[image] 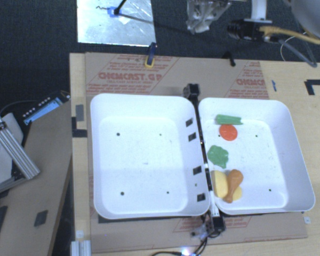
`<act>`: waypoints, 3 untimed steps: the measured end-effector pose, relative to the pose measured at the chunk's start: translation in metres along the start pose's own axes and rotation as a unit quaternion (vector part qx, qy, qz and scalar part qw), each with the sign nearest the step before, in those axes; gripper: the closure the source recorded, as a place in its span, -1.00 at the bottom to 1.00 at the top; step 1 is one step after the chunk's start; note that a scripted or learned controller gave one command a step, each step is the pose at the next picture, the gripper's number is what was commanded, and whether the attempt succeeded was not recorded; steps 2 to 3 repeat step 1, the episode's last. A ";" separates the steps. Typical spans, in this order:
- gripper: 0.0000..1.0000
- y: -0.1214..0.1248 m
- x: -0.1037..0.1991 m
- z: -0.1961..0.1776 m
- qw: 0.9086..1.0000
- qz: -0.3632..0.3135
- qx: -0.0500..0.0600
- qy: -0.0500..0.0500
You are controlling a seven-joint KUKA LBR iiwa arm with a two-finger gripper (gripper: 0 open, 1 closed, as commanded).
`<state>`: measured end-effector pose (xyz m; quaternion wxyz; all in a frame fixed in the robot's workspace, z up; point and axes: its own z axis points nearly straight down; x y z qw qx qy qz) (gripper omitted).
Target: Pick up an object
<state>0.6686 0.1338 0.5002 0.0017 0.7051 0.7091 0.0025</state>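
- Right bin (pixel 288 143) holds every item, bunched by its left wall; left bin (pixel 144 153) is beside it
- Gripper (pixel 202 16) hangs high beyond the bins, fingers apparently spread, gripping nothing
- Drumstick (pixel 234 184): long axis near vertical in view, thin end toward the near rim; I'd close across its narrow shaft, clear of the yellow piece (pixel 220 183)
- Green leaf (pixel 218 155), red disc (pixel 228 133) and green strip (pixel 229 120) look flatter, harder

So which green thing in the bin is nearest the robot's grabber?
The long flat green piece at the back of the right bin, just above the red round piece. The gripper hangs beyond that end; the lumpy green piece lies farther forward.
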 end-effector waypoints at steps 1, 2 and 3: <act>1.00 0.000 0.023 -0.037 1.000 0.000 0.000 0.000; 1.00 0.000 0.023 -0.037 1.000 0.000 0.000 0.000; 1.00 0.000 0.023 -0.037 1.000 0.000 0.000 0.000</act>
